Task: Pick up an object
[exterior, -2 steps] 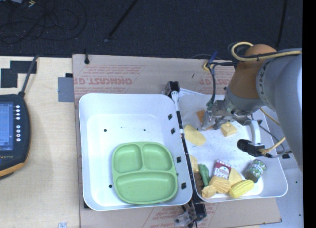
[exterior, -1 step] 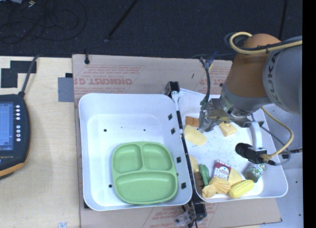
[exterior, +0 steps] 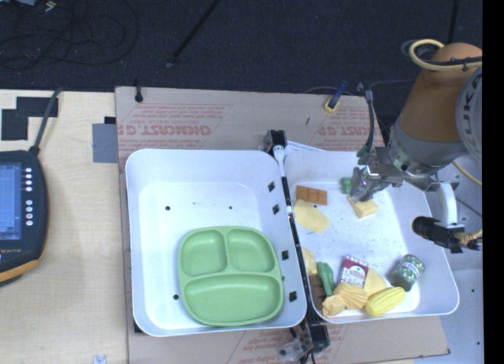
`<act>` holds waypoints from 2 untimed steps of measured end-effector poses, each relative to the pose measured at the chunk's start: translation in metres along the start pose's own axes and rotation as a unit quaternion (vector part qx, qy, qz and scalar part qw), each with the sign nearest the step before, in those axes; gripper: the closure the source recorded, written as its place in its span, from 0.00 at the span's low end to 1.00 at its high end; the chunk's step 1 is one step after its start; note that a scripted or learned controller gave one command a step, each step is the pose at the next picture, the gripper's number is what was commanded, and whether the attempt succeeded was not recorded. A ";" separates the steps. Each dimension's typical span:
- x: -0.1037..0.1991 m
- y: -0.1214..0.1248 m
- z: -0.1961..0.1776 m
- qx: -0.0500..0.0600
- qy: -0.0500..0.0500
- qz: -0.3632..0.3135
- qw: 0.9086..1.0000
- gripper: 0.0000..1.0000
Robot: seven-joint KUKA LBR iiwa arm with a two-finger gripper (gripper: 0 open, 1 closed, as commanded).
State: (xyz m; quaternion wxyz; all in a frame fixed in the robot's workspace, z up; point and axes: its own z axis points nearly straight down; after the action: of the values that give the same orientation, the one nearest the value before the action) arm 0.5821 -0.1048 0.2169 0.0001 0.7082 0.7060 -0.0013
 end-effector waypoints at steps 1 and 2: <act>0.003 -0.001 0.001 0.001 0.001 -0.001 1.000 0.00; -0.053 0.028 0.045 0.001 0.000 0.000 1.000 0.00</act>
State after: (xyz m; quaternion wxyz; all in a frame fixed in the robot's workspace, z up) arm 0.6095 -0.1579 0.1724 -0.0009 0.7081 0.7061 -0.0020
